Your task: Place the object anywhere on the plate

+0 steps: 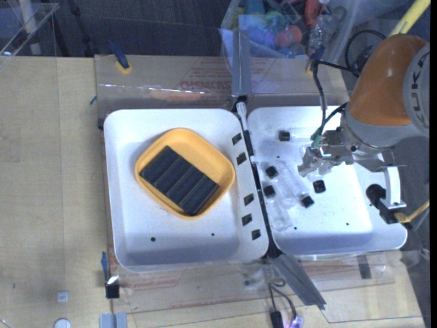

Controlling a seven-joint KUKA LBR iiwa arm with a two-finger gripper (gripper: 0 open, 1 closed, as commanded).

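Note:
A yellow plate [151, 157] lies in the left bin [123, 238], turned at an angle. A black ridged rectangular object [183, 178] rests flat on the plate and covers most of its middle. My gripper [308, 167] hangs low over the middle of the right bin [341, 231], well to the right of the plate and apart from the black object. The grey arm with its orange band [389, 80] hides the bin's back right part.
Small black pieces [306, 200] lie scattered on the right bin's floor, near the gripper. A divider [249, 183] with black clips separates the two bins. A clear box of coloured items [287, 12] stands behind the bins.

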